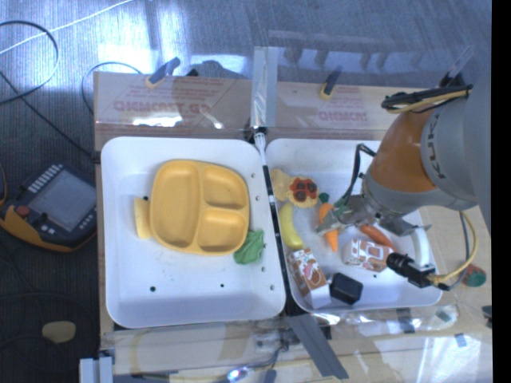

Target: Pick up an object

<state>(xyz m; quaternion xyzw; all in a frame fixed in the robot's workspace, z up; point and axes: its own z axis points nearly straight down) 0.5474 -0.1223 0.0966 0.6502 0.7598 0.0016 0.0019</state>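
Yellow tray (pixel 200 206), green leaf (pixel 250 248), white bins (pixel 120 278), yellow banana (pixel 291 228).

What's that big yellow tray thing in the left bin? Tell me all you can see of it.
The yellow tray looks like a moulded plastic meal plate with rounded corners and three shallow compartments: one long one on its left, two smaller ones on its right. It lies flat and slightly turned on the floor of the left bin, open side up. A green leafy piece touches its lower right corner, and a pale yellow flat piece pokes out from under its left edge.
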